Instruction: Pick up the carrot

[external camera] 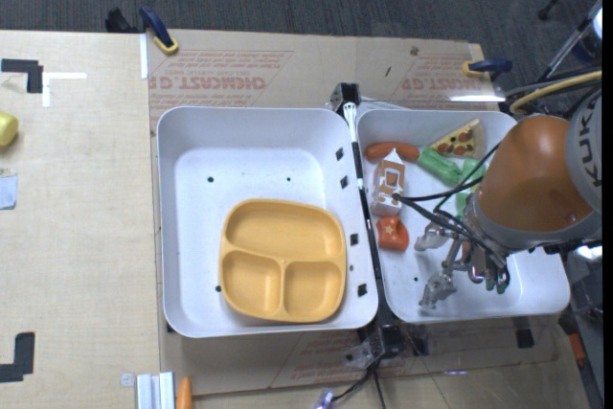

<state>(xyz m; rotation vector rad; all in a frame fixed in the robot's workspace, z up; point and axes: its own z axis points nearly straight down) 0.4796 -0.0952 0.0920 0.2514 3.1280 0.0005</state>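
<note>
My gripper (439, 290) hangs low in the right bin (536, 297), and the carrot (393, 150) lies well away toward the bin's far end.

From the camera view I cannot tell how far apart my jaws stand, and nothing shows between them. The carrot, an orange stick, lies up and to the left of my jaws near the far left corner of this bin. A small white carton (388, 184) sits just below it, nearer to me, and a red tomato (391, 233) lies just left of my jaws by the divider. A pizza slice (458, 140) and a green vegetable (442, 167) lie beyond my wrist. Left of everything, the other bin (192, 206) holds a yellow divided plate (283, 260).
</note>
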